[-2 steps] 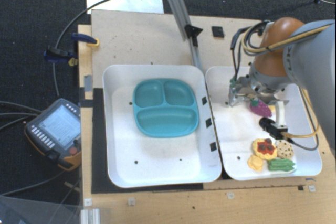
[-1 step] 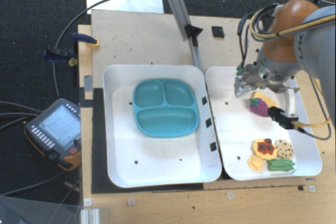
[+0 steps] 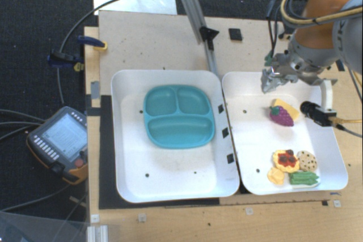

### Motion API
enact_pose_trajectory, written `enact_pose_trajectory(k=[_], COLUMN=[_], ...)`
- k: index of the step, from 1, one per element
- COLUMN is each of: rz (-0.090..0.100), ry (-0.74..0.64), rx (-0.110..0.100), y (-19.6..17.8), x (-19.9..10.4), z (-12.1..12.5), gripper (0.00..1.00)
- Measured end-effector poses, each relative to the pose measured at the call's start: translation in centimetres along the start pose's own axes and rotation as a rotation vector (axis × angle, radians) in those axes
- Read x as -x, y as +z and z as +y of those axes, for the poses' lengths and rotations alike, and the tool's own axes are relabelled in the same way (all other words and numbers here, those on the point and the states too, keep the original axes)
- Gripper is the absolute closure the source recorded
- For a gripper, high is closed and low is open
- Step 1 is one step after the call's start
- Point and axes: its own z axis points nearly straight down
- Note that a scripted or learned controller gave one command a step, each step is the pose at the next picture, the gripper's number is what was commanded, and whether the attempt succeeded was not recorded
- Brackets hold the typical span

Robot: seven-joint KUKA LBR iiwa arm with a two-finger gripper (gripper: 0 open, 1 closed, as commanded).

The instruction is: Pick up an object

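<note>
Camera view shows two white bins side by side on a bench. The left bin (image 3: 127, 178) holds a teal divided plate (image 3: 179, 117), lying flat near its middle. The right bin (image 3: 249, 144) holds toy food: purple grapes (image 3: 282, 115) touching a yellow piece (image 3: 287, 106) near the upper middle, and a cluster at the lower right made of a pizza slice (image 3: 285, 160), a cookie (image 3: 307, 161), a green bean pod (image 3: 304, 178) and a small yellow piece (image 3: 276, 176). The gripper (image 3: 271, 82) hangs over the upper part of the right bin, just up and left of the grapes, apart from them. Whether its fingers are spread or together cannot be told; nothing shows between them.
</note>
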Motion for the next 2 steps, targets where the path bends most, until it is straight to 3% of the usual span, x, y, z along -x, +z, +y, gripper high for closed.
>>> enact_pose_trajectory(k=[1, 2], rz=[0.001, 0.002], ry=[0.000, -0.002], rx=[-0.005, -0.008], y=[-1.7, -2.3], x=[0.0, -5.2], z=[0.1, -1.1], gripper=[1.00, 1.00])
